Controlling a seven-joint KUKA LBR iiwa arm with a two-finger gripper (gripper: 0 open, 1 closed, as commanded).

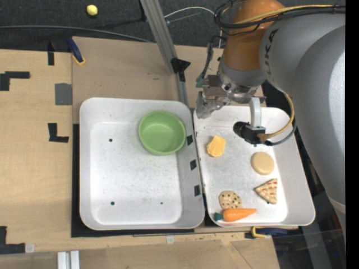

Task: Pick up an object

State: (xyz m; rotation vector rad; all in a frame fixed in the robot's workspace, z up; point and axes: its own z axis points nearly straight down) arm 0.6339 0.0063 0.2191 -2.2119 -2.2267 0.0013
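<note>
Bulky grey arm (314,83) with rounded casing, glossy orange band (249,29) above the wrist, black and yellow cables looped around it, metallic grey gripper (208,106) assembly, small black module alongside.

A single camera looks down from above the table (129,66) at a slant, tilted so the table's far edge and the dark floor (67,4) beyond it fill the top of the view. It stands far enough off to take in the left bin (95,167) and the right bin (291,200) whole. The arm (303,55) enters from the right, close beneath the lens and looming large.
</note>
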